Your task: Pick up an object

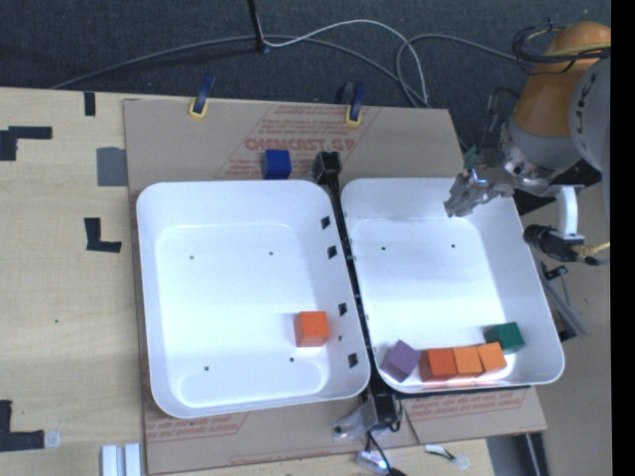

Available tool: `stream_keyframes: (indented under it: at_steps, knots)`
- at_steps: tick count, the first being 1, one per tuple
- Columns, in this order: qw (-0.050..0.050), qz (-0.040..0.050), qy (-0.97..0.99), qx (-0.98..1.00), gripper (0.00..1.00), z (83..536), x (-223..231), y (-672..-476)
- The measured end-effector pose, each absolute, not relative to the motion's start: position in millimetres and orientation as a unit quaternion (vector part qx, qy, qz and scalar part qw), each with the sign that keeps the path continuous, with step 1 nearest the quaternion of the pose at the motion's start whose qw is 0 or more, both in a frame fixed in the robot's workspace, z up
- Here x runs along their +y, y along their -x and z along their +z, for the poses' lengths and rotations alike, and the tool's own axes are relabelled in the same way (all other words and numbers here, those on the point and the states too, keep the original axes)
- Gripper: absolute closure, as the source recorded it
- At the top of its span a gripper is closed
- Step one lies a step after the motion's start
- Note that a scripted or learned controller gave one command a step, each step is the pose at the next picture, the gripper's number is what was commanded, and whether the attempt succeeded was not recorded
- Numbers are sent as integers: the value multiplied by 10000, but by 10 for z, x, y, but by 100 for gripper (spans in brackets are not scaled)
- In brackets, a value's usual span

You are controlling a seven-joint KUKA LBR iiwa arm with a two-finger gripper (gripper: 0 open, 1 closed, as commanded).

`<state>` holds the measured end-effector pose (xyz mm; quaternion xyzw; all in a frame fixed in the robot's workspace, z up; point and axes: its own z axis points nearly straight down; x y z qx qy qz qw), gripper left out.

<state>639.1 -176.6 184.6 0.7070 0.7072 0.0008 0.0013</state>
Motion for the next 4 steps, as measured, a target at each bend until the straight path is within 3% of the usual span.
stream_keyframes:
  at_steps: [1,4]
  knots:
    - [4,3,-7071,7072,100,2038,-1765,-6393]
    - [-6,4,-7055,7087,100,2045,-320,-6365]
